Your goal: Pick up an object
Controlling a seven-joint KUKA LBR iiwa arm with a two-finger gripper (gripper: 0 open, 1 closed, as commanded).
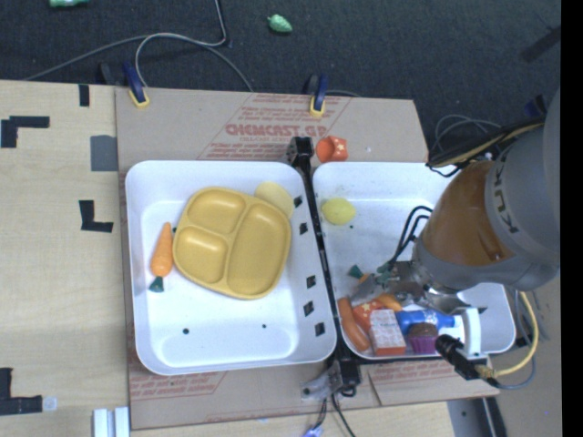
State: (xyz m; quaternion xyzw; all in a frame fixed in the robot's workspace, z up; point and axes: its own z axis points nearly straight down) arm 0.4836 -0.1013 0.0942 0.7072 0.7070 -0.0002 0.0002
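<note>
the grey arm [519,208] with its orange band fills the right side of the view, reaching down over the right bin [383,185]. the two white bins sit side by side on a cardboard sheet [264,126] that lies on the wooden bench [55,271]; the left bin [219,349] is well apart from the arm.

inside the left bin, a yellow divided plate [232,242] lies tilted across the middle, with a pale yellow round piece [273,194] peeking from behind its upper right corner. a toy carrot [162,251] lies upright along the plate's left side, just beside it.

the gripper [387,289] hangs low over the lower left part of the right bin, right above a huddle of small objects; whether it is open or closed cannot be told from this view. under and beside it are a red and white box [386,330], a blue item [426,319], an orange piece [352,326] along the bin's left wall, and a dark purple piece [424,339], all touching or nearly so.

a yellow lemon [338,211] lies alone near the right bin's upper left. a small orange toy [332,148] rests on the cardboard just above the bins' shared edge.
</note>
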